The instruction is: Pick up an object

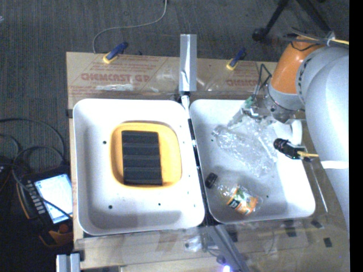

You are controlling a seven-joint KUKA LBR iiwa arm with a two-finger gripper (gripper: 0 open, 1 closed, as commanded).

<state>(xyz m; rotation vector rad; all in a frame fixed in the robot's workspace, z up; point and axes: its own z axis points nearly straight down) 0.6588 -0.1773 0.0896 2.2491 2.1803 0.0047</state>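
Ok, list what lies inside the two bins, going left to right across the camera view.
Yellow tray with its black insert in the left bin → small bottle with orange label → crumpled clear plastic → gripper at the right bin

Wooden bench (pixel 85 78), 2 white bins side by side, left bin (pixel 91 169), right bin (pixel 295 200)

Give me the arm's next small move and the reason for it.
Probably lower the end effector a little onto the crumpled clear plastic directly beneath it in the right bin. It hovers at that bin's upper edge with nothing visibly held, and the plastic is the nearest object; the small bottle lies farther off.
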